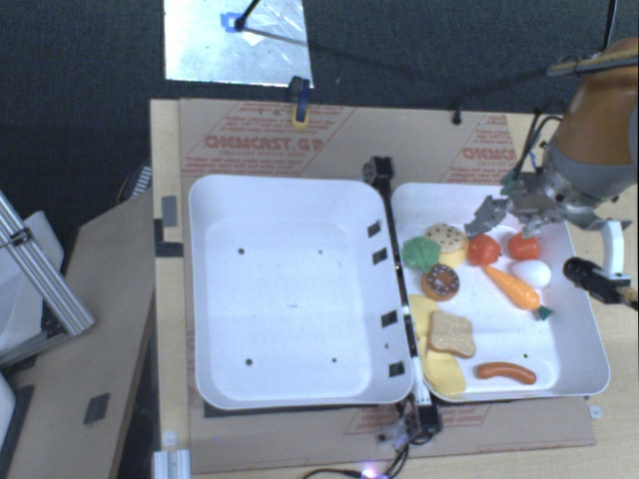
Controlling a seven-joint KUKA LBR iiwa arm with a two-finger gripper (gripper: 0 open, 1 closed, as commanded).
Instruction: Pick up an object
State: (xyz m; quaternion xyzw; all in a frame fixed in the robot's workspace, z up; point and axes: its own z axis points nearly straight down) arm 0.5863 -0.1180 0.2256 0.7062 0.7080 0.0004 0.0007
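While I hover over the right bin (589,367) | jaws: cannot tell | target: tomato (483,249) just below gripper (507,215), beside bun (445,238) | advice: descend centred, avoid carrot (513,287).

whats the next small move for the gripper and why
Probably lower straight down a little. The gripper hovers over the right bin, just above the red tomato, with nothing between its fingers, so a short descent would likely bring them around it.
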